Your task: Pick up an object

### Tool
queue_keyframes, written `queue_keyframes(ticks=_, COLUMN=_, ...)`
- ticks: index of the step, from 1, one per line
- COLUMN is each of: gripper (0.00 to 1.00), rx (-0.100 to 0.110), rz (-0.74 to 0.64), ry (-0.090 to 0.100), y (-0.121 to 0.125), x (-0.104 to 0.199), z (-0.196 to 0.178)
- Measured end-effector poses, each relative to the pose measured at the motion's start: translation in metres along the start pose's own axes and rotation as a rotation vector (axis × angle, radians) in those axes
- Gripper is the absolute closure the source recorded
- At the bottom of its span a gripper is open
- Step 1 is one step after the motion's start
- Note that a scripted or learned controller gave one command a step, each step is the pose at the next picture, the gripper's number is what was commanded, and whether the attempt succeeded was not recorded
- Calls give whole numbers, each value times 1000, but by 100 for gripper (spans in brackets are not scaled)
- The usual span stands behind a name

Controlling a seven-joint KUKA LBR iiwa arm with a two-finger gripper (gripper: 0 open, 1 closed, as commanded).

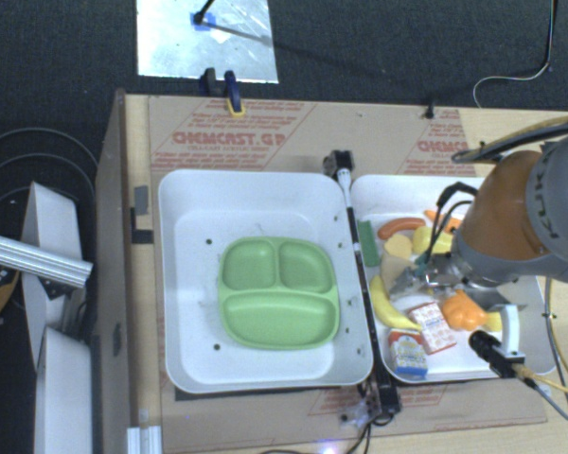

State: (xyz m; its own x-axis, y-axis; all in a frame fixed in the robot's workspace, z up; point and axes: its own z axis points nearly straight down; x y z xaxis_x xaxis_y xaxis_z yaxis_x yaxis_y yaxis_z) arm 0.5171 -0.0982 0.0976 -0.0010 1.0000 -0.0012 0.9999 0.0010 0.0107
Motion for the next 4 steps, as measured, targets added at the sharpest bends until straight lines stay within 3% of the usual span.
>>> queue_keyframes(ticks=1, gripper=0, rx=-4, rz=-6, ry=-2, y=75, x=-27, z=10)
queue_keyframes(ticks=2, gripper=0, rx=-5, rz=-5, ry=-5, y=146, x=-69, z=-78)
queue_keyframes(ticks=3, gripper=0, rx=-4, rz=-5, ry=-4, y=154, x=-78, z=-8)
queue_keyframes(ticks=4, gripper=100, rx=2, rz=-8, ry=-3, y=152, x=-78, z=-14)
